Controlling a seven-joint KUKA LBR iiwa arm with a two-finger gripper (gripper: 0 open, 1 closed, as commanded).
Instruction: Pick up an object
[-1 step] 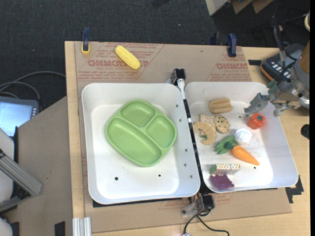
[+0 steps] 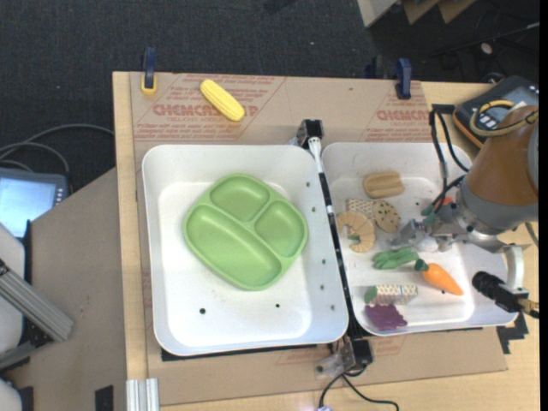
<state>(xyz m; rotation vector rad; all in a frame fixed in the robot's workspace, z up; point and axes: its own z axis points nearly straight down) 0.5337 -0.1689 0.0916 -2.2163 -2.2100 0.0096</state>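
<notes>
You can see the gripper low in the right bin, but its grip cannot be told. Green toy lies just beside it, carrot near. The green divided plate sits in the left bin.

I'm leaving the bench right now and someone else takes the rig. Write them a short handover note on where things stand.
Gripper: low in the right bin, among the toy food; whether it grips anything is not readable.
Things: carrot, green bean pod, purple grapes, bread roll and crackers all lie in the right bin. Green divided plate sits in the left bin. Yellow corn lies on the cardboard behind.
Done: nothing seen lifted.
Left: grasp and lift one object.
</notes>
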